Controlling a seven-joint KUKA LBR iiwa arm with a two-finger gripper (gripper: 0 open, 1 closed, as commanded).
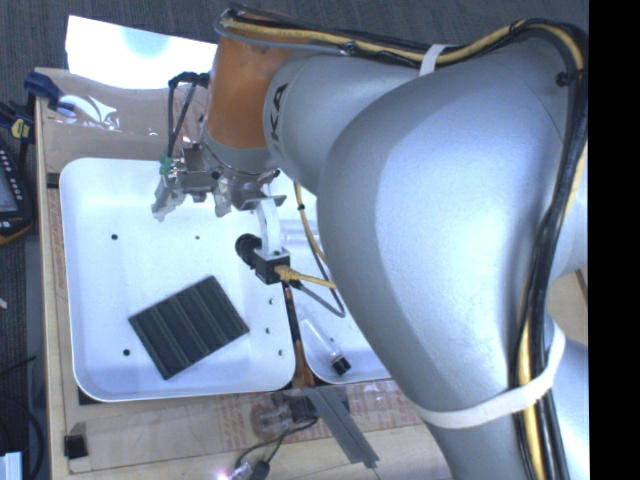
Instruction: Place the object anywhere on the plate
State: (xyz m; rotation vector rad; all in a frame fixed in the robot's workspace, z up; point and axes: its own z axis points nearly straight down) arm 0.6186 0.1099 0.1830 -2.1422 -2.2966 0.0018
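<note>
**Dark ribbed slab flat in the left bin, claw above it**

Dark grey and ribbed, the flat rectangular slab lies askew on the floor of the left white bin, toward its near side. You should expect it to be stiff and light, and hard to lift flat; take it across the short width at an edge. The two-finger gripper hovers near the bin's far side, well apart from the slab, and you cannot tell how wide it stands. Bare floor surrounds the slab; the near rim is close.
</note>
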